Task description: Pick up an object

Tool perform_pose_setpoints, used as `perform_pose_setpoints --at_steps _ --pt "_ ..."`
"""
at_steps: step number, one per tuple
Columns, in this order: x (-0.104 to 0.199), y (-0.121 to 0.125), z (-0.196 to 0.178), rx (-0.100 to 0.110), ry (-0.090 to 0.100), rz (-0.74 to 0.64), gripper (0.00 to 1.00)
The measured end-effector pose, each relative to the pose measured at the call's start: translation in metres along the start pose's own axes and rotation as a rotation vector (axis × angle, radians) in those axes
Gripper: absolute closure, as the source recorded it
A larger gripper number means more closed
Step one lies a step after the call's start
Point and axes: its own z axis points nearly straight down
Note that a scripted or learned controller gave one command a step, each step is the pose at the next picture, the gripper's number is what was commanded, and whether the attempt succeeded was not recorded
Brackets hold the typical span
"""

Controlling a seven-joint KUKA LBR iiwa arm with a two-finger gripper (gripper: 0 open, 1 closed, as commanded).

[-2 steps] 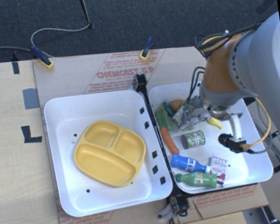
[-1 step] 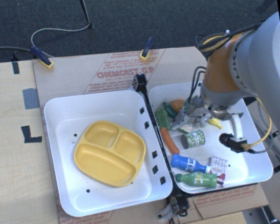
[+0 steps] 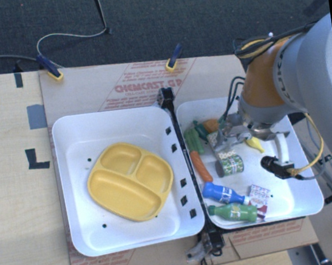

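Green-labelled can (image 3: 229, 164) lies on its side in the right bin (image 3: 299, 205), just below the gripper (image 3: 223, 141) and toward the near edge; its long axis runs left-right; whether the jaws stand open or closed I cannot tell.

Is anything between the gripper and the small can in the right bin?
Nothing visible. The gripper hangs right above the can, with the carrot to its left and apart.
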Motion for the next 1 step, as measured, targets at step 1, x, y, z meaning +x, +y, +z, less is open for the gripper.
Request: perform_pose_setpoints --at_steps 1 --pt "0.0000 0.0000 0.0001 0.000 0.000 0.000 0.00"
